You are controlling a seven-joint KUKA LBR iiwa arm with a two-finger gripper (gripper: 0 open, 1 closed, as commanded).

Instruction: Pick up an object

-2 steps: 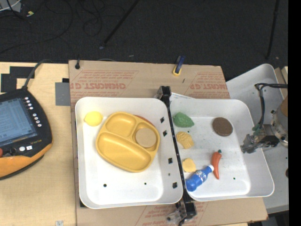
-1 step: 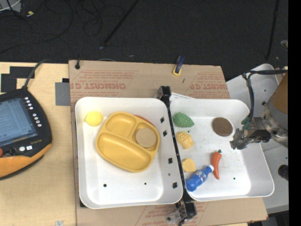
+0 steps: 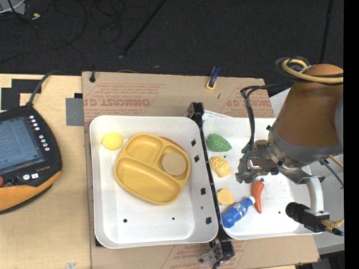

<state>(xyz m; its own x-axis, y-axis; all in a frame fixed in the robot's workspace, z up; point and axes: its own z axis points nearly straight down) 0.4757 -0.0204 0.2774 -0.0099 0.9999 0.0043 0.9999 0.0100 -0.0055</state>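
My gripper (image 3: 251, 171) hangs low over the middle of the right bin (image 3: 280, 214), under the orange wrist band. Just below and right of it lies an orange-red carrot-shaped toy (image 3: 258, 195). A blue bottle (image 3: 236, 212) lies at the bin's front left, with a small yellow round piece (image 3: 225, 196) above it. A tan ridged toy (image 3: 220, 166) sits to the gripper's left, and a green leafy toy (image 3: 217, 143) lies behind that. I see nothing between the fingers.
The left bin (image 3: 106, 217) holds a yellow divided plate (image 3: 150, 168) with a tan disc (image 3: 173, 163) in it, and a yellow ball (image 3: 112, 141) in the back left corner. A black divider (image 3: 205, 172) separates the bins. A teach pendant (image 3: 25, 156) lies at far left.
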